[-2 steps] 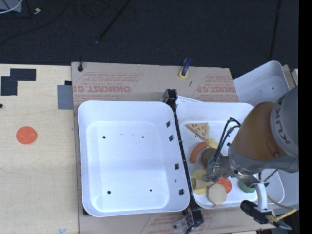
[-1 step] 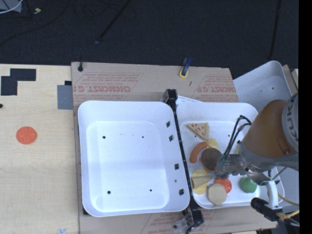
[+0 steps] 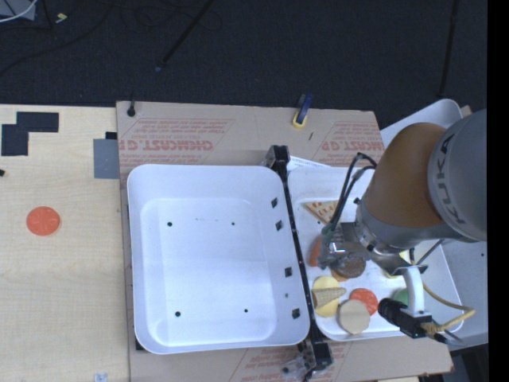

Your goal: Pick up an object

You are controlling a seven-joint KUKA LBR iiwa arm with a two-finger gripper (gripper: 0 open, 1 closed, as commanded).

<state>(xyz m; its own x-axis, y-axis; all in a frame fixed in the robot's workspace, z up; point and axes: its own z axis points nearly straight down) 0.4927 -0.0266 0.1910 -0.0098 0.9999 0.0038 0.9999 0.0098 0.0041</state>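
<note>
A single fixed camera looks down at a slant from above the worktop (image 3: 64, 293), at middling range, taking in both white bins (image 3: 207, 189); dark floor lies beyond, and the arm (image 3: 421, 189) probably hides much of the right bin.

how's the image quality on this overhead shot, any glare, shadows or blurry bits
Camera view: even lighting, no hard glare; the left bin reads bright white with soft shading along its walls. The floor at the top is very dark. The arm hides much of the right bin, and the small objects there look soft.
</note>
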